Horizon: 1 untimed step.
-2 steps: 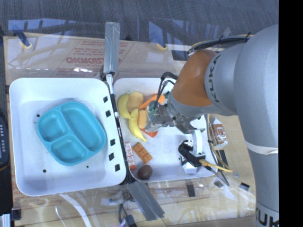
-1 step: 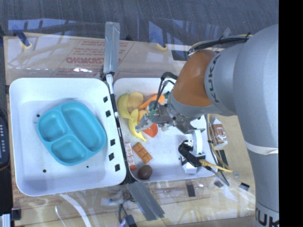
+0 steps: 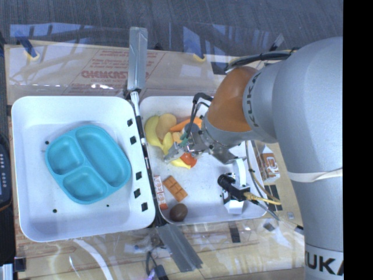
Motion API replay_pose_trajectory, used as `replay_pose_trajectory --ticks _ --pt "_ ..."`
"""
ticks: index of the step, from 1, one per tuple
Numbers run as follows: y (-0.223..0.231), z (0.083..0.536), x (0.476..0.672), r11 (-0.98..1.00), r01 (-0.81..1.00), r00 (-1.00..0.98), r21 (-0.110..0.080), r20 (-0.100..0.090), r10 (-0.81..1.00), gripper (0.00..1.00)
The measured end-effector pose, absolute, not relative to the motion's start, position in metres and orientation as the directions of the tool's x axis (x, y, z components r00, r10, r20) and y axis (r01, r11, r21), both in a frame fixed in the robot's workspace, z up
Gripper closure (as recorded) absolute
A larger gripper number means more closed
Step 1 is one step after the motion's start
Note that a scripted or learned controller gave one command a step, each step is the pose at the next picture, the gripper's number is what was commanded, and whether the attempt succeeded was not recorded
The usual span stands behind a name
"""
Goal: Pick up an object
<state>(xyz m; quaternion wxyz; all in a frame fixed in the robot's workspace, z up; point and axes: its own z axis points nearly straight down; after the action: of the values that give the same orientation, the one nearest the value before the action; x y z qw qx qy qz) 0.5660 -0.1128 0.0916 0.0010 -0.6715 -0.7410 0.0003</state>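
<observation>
Since the left bin (image 3: 23, 156) carries a blue plate (image 3: 87, 163), flat and wide and a poor shape for a pinch, look to the right bin (image 3: 204, 198) for your target.

Right bin, left to right:
- banana (image 3: 151, 132) at the upper left, near the divider, with a tan piece (image 3: 168, 121) touching it
- orange piece (image 3: 186, 123) just beside those, partly under the wrist
- yellow-red wedge (image 3: 185, 162) below the cluster
- brown block (image 3: 173, 188) and a dark ball (image 3: 178, 212) lower down, well apart from the rest

The gripper (image 3: 175, 151) sits low, between the banana and the wedge, close to both. Whether it is open or closed you cannot tell; the wrist hides too much. Nothing can be confirmed as held.

Judgement: this is the grasp step, and the likely object is the banana or the wedge.

To do it well:
- Commit to one piece. The cluster is tight, and a close between two pieces may pinch neither.
- Take the banana across its narrow width, not along its length.
- Lift straight up so the neighbours are not dragged.
- Check after the lift that something is actually held; rounded plastic slips.

The arm (image 3: 303, 115) fills the right side and shades the bin's far corner.
</observation>
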Motion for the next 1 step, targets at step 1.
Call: replay_pose_trajectory --ticks 1 --pt "-0.1132 0.1008 0.5654 0.102 0.995 -0.101 -0.005 0.002 0.995 1.0"
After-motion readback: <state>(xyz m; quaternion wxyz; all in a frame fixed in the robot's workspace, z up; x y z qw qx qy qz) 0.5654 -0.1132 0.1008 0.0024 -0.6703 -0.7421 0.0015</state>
